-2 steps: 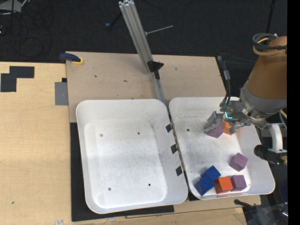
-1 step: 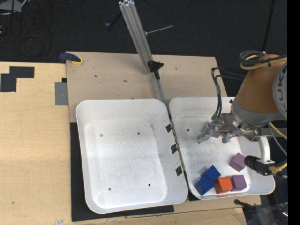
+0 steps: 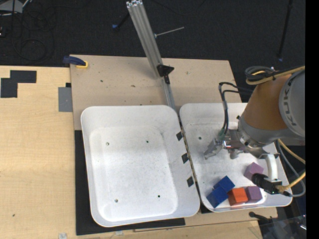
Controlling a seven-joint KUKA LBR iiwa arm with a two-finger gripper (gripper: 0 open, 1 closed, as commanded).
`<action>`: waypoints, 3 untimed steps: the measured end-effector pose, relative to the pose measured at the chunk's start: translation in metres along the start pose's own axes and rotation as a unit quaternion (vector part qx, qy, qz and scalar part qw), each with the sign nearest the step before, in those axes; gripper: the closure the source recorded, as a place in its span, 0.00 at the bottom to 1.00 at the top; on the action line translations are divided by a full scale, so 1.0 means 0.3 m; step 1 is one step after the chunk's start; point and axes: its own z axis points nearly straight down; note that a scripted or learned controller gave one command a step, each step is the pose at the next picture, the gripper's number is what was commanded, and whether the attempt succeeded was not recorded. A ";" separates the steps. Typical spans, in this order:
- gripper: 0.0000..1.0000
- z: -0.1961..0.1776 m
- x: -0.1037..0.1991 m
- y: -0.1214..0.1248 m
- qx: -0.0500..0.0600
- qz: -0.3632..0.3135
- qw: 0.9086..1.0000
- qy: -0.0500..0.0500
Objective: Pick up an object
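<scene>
My gripper (image 3: 222,151) hangs over the middle of the right bin (image 3: 204,118), its two fingers spread apart and nothing between them. Bare white bin floor lies under it. Several blocks sit in the bin's near right corner: a blue block (image 3: 221,190), an orange block (image 3: 238,196) beside it, and a purple block (image 3: 254,193) touching the orange one. Another purple block (image 3: 253,170) lies a little farther back, just right of the gripper and partly under the wrist.
The left bin (image 3: 94,121) adjoins the right one along a shared divider with black clips (image 3: 184,157). A slanted aluminium rail (image 3: 147,39) rises behind the bins. The grey and orange arm (image 3: 271,108) covers the right bin's far right side.
</scene>
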 end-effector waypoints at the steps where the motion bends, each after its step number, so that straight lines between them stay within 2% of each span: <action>1: 0.00 0.171 0.002 0.002 -0.003 0.000 1.000 0.000; 2: 1.00 0.137 -0.006 -0.002 -0.003 0.005 1.000 -0.001; 3: 1.00 -0.011 -0.032 0.005 -0.005 0.004 1.000 -0.001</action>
